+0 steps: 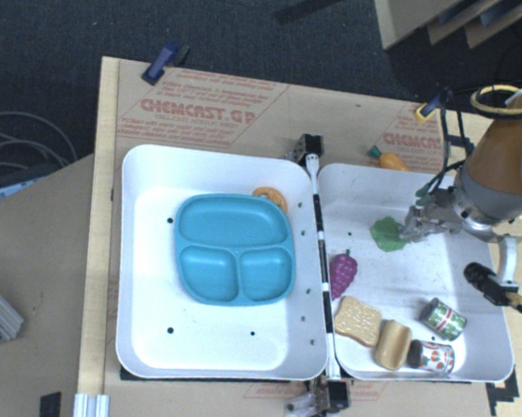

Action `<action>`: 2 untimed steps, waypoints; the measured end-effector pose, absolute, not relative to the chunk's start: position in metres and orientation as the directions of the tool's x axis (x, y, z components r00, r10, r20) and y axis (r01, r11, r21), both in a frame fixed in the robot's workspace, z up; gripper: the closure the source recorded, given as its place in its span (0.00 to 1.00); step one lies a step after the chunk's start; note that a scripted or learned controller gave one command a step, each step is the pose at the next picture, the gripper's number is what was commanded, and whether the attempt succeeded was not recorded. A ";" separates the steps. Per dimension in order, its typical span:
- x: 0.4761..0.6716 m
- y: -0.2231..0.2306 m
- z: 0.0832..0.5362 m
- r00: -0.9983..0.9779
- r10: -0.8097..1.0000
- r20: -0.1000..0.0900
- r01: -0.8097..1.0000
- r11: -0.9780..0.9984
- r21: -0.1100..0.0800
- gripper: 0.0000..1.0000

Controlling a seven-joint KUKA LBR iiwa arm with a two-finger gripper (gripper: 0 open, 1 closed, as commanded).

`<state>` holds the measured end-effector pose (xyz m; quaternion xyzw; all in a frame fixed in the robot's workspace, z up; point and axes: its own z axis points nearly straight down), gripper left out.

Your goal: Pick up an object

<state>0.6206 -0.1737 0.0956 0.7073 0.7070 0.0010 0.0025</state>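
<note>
From the camera view we take the right bin (468, 370) as our landmark: the gripper (417, 222) hangs over its upper middle, its tip right beside the green toy (387, 233), perhaps touching it; we cannot tell how the gripper is set. We judge the toy the target. To do this well, we should centre over it and descend straight. Grapes (342, 271), bread (358, 320) and cans (443, 319) lie nearer the bin's lower edge, well apart.
</note>
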 end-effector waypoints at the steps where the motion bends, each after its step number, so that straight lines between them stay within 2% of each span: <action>1: 0.621 -0.174 0.095 0.001 1.000 -0.002 1.000 -0.001 0.005 0.00; 2: 0.625 -0.120 0.086 -0.001 1.000 0.000 1.000 0.001 0.002 0.00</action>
